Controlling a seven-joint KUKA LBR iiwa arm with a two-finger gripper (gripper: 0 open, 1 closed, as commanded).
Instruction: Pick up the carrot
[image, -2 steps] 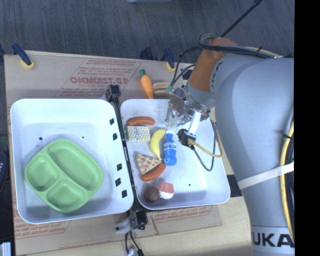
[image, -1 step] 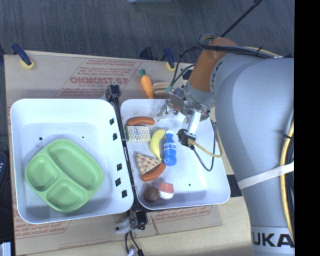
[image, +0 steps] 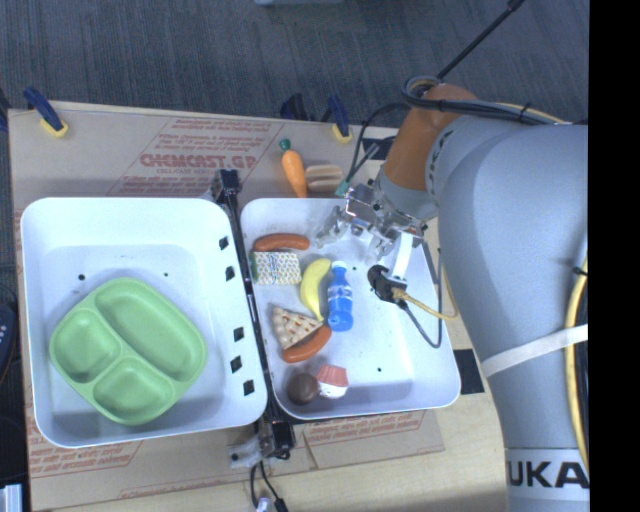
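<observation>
Since the carrot (image: 293, 172) is lying outside the bin (image: 430, 375) at upper centre, looking light, stiff and slick, mid-body grip is seeming best; gripper (image: 362, 222) jaw state I cannot tell.

Carrot outside the bins, with open board around most of it

The carrot (image: 293, 172) lies on the cardboard (image: 190, 150) just beyond the right bin's far rim (image: 300, 203); left of the carrot the board is bare, while a small bun-like item (image: 323, 178) sits just beside it on the right. The gripper (image: 362, 222) and grey arm (image: 500, 250) crowd the space further right of the carrot. Nearer than the carrot, inside the bin, a sausage (image: 281, 242), banana (image: 315, 286) and blue bottle (image: 340, 297) cluster closely.
</observation>
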